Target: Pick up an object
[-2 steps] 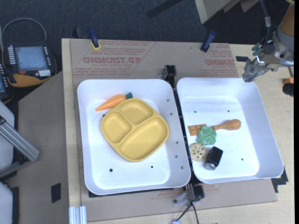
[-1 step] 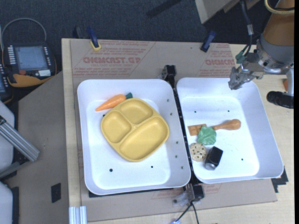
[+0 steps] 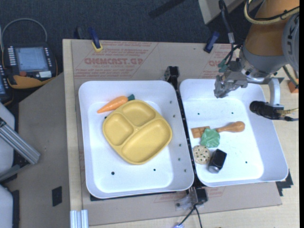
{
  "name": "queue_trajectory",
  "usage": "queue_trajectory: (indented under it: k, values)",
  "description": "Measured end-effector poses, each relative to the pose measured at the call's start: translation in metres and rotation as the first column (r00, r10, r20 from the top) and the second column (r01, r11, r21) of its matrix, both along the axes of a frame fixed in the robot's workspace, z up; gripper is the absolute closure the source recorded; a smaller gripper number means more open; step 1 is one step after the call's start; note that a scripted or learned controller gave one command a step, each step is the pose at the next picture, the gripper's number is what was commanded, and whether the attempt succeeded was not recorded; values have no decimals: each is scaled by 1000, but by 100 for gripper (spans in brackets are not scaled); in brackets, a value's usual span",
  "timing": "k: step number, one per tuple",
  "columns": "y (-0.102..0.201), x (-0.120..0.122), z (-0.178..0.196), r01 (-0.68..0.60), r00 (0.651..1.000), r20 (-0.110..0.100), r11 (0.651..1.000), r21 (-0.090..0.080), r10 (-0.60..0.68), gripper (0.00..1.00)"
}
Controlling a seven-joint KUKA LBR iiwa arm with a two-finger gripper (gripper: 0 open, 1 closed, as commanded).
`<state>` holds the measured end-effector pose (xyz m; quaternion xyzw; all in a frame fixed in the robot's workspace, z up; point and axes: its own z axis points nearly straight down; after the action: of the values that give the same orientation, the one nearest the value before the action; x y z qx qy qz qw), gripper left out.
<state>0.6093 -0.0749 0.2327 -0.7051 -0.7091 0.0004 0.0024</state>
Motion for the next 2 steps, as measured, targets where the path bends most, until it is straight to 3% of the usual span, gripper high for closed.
queue_trajectory:
  k: [2]
  values:
    - [113, -42, 4, -1, 1000, 1, 1000, 0, 1, 100]
